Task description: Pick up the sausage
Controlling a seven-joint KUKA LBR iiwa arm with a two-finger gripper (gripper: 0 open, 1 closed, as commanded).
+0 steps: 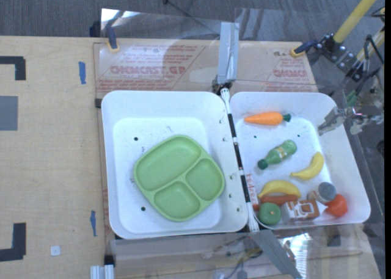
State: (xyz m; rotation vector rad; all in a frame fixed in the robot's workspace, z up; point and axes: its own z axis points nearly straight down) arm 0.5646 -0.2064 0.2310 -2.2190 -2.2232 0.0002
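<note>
**Supervisor:** Report the camera view. Sausage position?

**Operator:** I take the green bottle in the right bin as my reference. The sausage lies below the bottle in the view, near the bin's lower rim. It is a reddish-brown strip lying crosswise. A banana lies along its upper edge, touching or overlapping it. I cannot tell which.

**Supervisor:** What is next to it?

**Operator:** Below and left of the bottle, a round green piece sits against the sausage's left end. Below and right of the bottle, a small carton sits at the sausage's right end. Further right of the bottle I see a grey can and an orange-red piece. A second banana lies just right of the bottle. A carrot lies above the bottle.

**Supervisor:** Pincer status?

**Operator:** I see a grey metal part, which I take to be the pincer, above and well right of the bottle, over the bin's right rim. It is well apart from the sausage. I cannot tell whether it is released or clenched. I see nothing held in it.

**Supervisor:** Left bin?

**Operator:** The left bin, far left of the bottle, holds a green divided plate. Both bins stand on the worktop.
</note>
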